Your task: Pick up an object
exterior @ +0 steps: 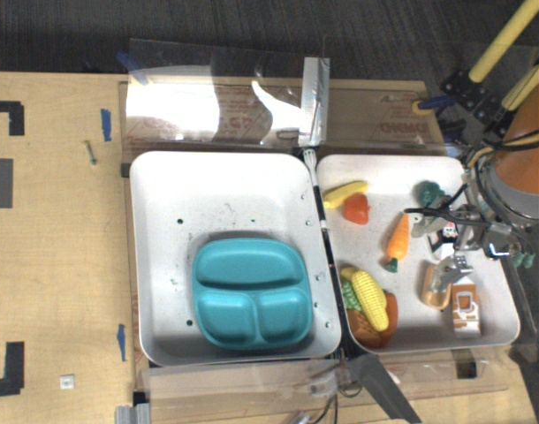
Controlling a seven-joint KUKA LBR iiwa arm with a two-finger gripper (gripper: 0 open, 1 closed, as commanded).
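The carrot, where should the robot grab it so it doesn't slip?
Probably across the middle of the carrot, coming straight down from above. It lies flat in the right bin, long and thin, running top to bottom at a slight tilt with its green end lowest. Fingers closing on its two long sides should fit, since bare floor shows on both.

Left bin (155, 193): holds the divided tray (250, 291). Right bin (499, 325): corn (370, 297) at its left-front, carrot (397, 239) centrally, banana (344, 191) behind.

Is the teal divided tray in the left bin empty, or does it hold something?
Empty. The teal tray lies flat in the left bin, and all three compartments show only bare teal surface.
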